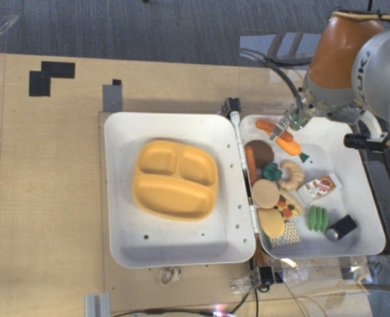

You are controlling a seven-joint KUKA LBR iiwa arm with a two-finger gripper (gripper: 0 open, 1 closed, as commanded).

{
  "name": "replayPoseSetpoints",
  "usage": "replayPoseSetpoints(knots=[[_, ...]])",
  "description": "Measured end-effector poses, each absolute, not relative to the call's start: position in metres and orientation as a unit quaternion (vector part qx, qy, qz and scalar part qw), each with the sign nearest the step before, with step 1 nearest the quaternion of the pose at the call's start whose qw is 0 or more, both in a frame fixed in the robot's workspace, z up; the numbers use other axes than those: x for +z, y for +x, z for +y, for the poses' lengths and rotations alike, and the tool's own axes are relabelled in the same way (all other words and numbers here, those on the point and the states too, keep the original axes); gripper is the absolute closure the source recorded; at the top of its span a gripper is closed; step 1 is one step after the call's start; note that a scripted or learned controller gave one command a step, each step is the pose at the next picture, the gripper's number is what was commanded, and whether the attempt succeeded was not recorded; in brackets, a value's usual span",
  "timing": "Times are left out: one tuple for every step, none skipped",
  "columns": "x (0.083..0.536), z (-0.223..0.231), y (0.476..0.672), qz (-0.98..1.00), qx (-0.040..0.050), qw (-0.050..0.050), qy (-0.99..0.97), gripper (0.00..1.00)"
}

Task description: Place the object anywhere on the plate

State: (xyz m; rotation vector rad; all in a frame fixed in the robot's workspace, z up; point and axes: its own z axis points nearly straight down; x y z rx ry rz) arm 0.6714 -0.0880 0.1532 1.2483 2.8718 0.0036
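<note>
Carrot, orange with a green stub, lies near the far wall of the right bin, and the claw sits right over its upper end; whether the claw is open or closed on it I cannot tell from this slant. A good pick calls for closing across the narrow body, clear of the second orange piece just beside it. Lift straight, cross the divider, and release over the yellow plate in the left bin.
</note>
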Motion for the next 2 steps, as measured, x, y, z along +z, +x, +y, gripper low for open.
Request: replayPoseSetpoints(knots=[[0.2756,-0.0672,0.6652,0.943,0.0038,0.014,0.333,1.00],[0.2659,-0.0677,0.6625,0.943,0.0015,0.006,0.333,0.00]])
